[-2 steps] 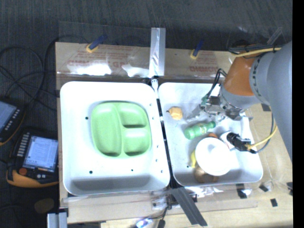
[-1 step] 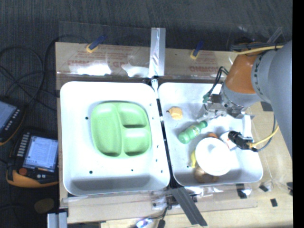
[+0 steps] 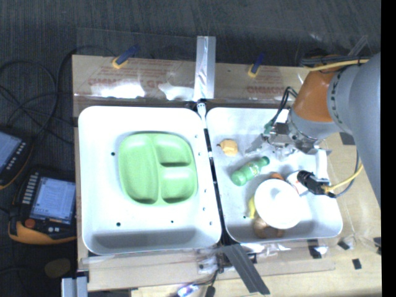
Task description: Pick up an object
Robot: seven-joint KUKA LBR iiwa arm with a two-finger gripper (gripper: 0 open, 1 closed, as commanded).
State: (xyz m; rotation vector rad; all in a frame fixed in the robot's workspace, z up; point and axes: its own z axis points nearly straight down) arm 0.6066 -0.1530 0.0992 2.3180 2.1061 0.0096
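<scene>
A white bowl point(image 3: 279, 204) sits at the right bin's point(image 3: 232, 228) near edge. Just beyond lies a green bottle point(image 3: 249, 169), then a yellow piece point(image 3: 229, 146). The gripper point(image 3: 272, 142) hovers beside them — its grasp cannot be told.

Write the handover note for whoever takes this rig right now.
Gripper: low in the right bin, just above the green bottle; whether its jaws are open or shut cannot be told, and nothing visibly sits between them.
Right bin: green bottle lying on its side, small yellow object to its upper left, white round lid lower right.
Left bin: green divided tray.
Done: no pick yet.
Left: grasp one object and lift it.
</scene>
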